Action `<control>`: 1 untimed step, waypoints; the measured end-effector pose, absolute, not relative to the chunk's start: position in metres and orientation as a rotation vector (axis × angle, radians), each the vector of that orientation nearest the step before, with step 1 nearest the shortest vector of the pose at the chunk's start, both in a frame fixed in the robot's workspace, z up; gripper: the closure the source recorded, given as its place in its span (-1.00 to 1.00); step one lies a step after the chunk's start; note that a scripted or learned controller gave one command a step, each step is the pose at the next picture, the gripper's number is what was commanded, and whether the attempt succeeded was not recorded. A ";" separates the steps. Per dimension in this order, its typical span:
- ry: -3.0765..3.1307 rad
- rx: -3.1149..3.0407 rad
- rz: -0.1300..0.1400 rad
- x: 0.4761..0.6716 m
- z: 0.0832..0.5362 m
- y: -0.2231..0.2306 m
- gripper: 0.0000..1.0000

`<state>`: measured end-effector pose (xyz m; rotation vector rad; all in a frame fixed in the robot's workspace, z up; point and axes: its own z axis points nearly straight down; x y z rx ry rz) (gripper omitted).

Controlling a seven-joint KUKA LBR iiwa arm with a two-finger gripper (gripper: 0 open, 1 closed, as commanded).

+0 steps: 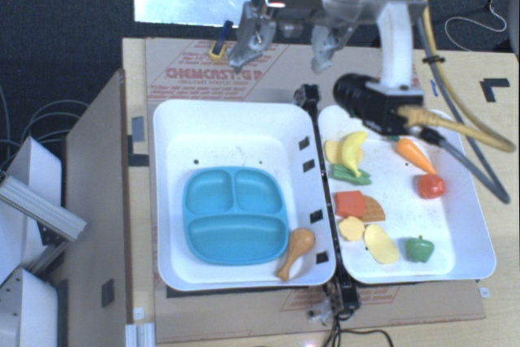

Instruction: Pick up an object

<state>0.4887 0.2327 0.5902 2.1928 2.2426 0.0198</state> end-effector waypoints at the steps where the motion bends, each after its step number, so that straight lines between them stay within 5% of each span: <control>1: 2.243 2.193 0.020 0.489 0.590 0.233 -1.00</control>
